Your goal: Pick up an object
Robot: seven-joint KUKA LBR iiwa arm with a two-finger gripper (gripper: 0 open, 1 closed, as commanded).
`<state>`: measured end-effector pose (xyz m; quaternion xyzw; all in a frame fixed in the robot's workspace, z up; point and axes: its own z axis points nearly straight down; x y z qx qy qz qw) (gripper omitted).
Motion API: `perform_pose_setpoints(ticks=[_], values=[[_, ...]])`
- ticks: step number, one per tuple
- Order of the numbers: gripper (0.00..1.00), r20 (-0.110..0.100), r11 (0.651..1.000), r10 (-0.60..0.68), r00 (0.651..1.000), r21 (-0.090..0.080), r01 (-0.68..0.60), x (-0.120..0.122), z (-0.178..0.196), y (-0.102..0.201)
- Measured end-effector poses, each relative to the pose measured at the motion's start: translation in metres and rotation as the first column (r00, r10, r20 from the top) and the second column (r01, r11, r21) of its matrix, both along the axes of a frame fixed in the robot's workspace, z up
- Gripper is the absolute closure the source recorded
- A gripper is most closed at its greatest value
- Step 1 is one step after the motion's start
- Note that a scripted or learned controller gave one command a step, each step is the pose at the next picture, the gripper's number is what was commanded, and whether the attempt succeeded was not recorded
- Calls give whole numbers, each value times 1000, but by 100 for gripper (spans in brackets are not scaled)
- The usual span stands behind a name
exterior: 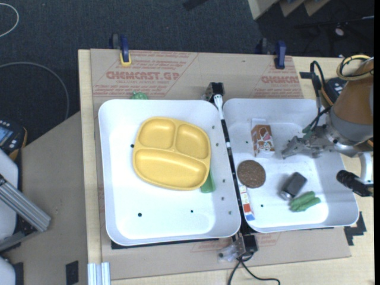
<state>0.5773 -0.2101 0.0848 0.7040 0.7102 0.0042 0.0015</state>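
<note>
Fingers of the gripper (pixel 292 148) spread wide over the right bin (pixel 332 215), holding nothing. Near its front edge lie a dark block (pixel 293 184) and green pod (pixel 304 202), touching; closing there risks nudging both.

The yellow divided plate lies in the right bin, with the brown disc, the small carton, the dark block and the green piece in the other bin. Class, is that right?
Not quite. The camera view shows the yellow divided plate in the left bin. The brown disc, small carton, dark block and green piece lie in the other bin, as stated.
</note>
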Motion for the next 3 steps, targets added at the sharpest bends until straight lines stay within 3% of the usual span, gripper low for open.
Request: perform_pose_setpoints(ticks=[1, 2, 3], values=[[0, -16, 1000, -4, 1000, 2, 4, -78, -1, 76], [0, -2, 1000, -2, 1000, -3, 2, -98, 105, 140], [100, -5, 1000, -8, 1000, -5, 8, -97, 110, 136]])
